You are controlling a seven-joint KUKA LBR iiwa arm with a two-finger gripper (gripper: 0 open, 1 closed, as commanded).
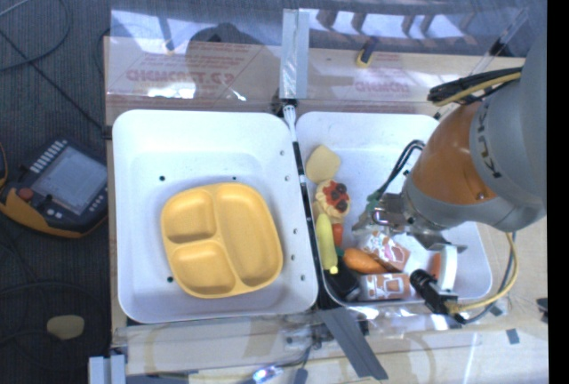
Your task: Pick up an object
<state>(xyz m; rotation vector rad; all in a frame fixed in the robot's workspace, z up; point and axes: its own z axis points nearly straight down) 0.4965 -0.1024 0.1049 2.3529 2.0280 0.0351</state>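
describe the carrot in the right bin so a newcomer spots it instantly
Go to the right bin, then its near edge, where toys pile beside the grey arm. The carrot lies just right of the yellow corn cob: the only smooth, tapered orange piece there.

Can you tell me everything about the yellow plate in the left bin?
The yellow plate looks like smooth plastic. It is a rounded square with three sections: two small ones on one side and one long one on the other. Nothing lies in any of them. It sits flat on the floor of the left bin, about in the middle and turned a bit askew to the walls. It touches just the floor of the bin.
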